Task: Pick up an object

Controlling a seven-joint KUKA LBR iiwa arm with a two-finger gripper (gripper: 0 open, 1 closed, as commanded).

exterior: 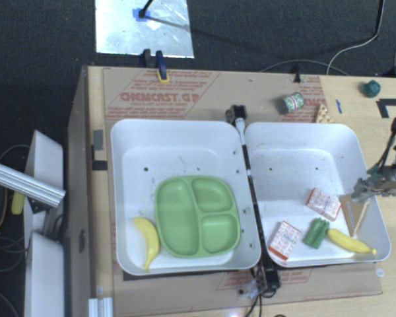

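Note:
The right bin (pixel 297 144) holds two red-and-white boxes, one (pixel 324 203) near the right wall and one (pixel 285 238) at the front. Between them lies a small green object (pixel 315 233), and a yellow banana (pixel 350 241) rests along the front right corner. A tan wedge-shaped piece (pixel 356 211) leans at the bin's right rim. My gripper (pixel 375 186) hangs over that right rim, just above the tan piece and to the right of the nearer box. Nothing shows held in it.
The left bin (pixel 178 140) carries a green divided plate (pixel 198 215) and a second banana (pixel 147 240) at its front left. On the bench behind the bins sit a small green-and-white can (pixel 292 102) and a teal object (pixel 371 88). A black divider rail (pixel 247 170) runs between the bins.

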